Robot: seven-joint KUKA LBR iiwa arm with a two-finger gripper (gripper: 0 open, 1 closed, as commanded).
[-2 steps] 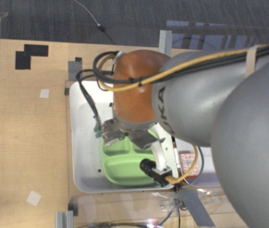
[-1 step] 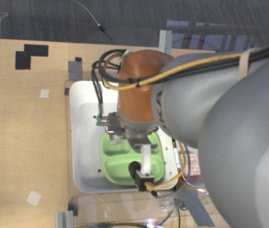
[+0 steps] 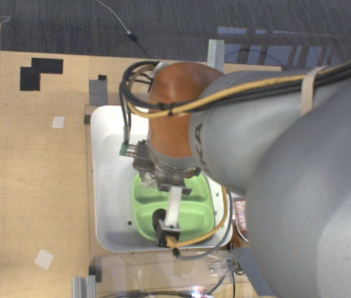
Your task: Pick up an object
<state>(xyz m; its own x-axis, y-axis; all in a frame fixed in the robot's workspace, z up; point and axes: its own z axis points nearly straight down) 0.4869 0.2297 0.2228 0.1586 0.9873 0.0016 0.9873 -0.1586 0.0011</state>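
object: one light-green rounded plastic dish (image 3: 195, 219), flat, near-right in shallow white bin (image 3: 110, 185); long axis unclear
gripper (image 3: 166, 182): over dish; grip state cannot tell

No legible text, number or brand from my station. Black block marks (image 3: 41, 72) on the bench (image 3: 33, 185), upper left of frame: plain shapes, no characters. Pale square sticker (image 3: 58, 122) at left and a second sticker (image 3: 44, 259) at lower left both look blank. Red-and-white packet (image 3: 240, 219), right of centre, seems to carry print, too small and too hidden to read.
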